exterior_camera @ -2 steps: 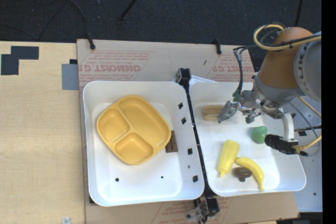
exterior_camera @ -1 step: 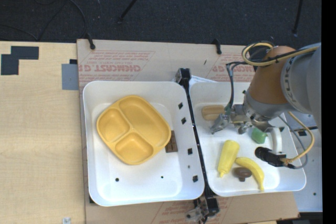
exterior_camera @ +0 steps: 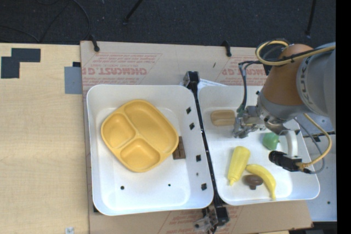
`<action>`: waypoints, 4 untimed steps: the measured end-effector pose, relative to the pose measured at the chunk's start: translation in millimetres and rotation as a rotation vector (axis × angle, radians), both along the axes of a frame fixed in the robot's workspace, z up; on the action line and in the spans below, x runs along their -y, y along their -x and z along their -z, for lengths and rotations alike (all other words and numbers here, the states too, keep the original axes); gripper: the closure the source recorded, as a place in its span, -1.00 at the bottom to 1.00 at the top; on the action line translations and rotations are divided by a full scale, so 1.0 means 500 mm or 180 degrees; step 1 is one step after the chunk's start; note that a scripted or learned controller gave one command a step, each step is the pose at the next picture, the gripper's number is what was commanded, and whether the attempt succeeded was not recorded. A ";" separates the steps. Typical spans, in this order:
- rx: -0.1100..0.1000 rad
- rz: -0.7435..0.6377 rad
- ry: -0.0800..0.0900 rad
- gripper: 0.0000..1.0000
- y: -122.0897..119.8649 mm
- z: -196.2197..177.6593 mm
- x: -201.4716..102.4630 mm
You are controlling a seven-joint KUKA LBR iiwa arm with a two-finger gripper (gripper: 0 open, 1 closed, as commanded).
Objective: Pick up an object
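My grey rounded metal arm wears a glossy orange band above the wrist. Thin yellow and black cables loop over it. My small metallic two-finger gripper looks silver-grey, though blurred here.

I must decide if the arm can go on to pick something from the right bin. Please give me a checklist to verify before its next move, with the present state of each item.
1. Objects available in the right bin: ok. A corn cob, a banana, a green ball, a tan oval piece and a small brown piece lie there.
2. Gripper above the right bin: ok, between the tan oval piece and the corn cob.
3. Jaws open or shut: cannot tell.
4. Object already held: cannot tell; nothing visible between the jaws.
5. Targets well separated: not ok. Banana and brown piece touch, and the corn cob is close beside them.
6. Yellow divided plate in the left bin, away from the arm: ok.
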State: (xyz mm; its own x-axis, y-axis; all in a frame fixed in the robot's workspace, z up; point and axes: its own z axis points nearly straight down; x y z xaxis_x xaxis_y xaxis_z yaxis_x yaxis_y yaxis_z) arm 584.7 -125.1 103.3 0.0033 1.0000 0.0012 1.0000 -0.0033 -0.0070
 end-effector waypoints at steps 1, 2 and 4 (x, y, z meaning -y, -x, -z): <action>0.0021 0.0000 0.0004 1.00 0.014 -0.092 0.012; 0.0032 -0.0013 0.0006 1.00 0.009 -0.220 0.013; 0.0018 -0.0024 -0.0001 1.00 -0.019 -0.267 -0.079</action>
